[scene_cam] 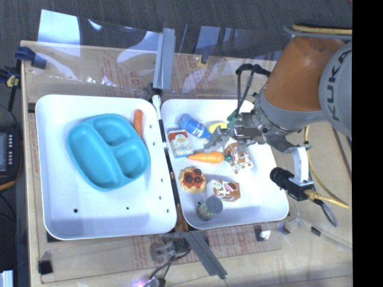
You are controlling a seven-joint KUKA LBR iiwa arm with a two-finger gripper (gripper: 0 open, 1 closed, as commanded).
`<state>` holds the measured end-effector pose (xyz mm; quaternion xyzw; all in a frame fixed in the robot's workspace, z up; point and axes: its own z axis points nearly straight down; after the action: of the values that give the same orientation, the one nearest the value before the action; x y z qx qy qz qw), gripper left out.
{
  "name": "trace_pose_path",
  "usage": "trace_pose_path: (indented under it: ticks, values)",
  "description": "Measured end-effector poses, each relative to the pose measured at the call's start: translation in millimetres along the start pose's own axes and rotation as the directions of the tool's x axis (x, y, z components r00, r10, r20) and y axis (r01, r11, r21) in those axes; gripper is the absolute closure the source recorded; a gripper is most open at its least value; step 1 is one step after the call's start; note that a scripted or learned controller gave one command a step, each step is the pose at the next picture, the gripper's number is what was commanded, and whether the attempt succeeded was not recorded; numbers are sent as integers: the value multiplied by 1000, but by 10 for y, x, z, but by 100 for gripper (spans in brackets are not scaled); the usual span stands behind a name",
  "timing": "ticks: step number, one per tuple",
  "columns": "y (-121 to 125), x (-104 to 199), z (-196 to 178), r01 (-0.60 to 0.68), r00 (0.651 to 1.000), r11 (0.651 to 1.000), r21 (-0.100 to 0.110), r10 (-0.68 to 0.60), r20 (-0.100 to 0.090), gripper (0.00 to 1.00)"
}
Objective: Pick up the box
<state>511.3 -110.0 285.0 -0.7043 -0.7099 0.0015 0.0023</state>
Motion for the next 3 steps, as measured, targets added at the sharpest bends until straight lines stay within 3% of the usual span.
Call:
trace_pose_path:
  ticks: [1, 2, 3]
  values:
    - [-356, -434, 1009, -81, 997, 997, 2, 81, 0, 0]
    - [-43, -807, 1951, -43, 999, 999, 2, 43, -1, 0]
    - [477, -803, 1452, -41, 999, 999, -3, 41, 0, 0]
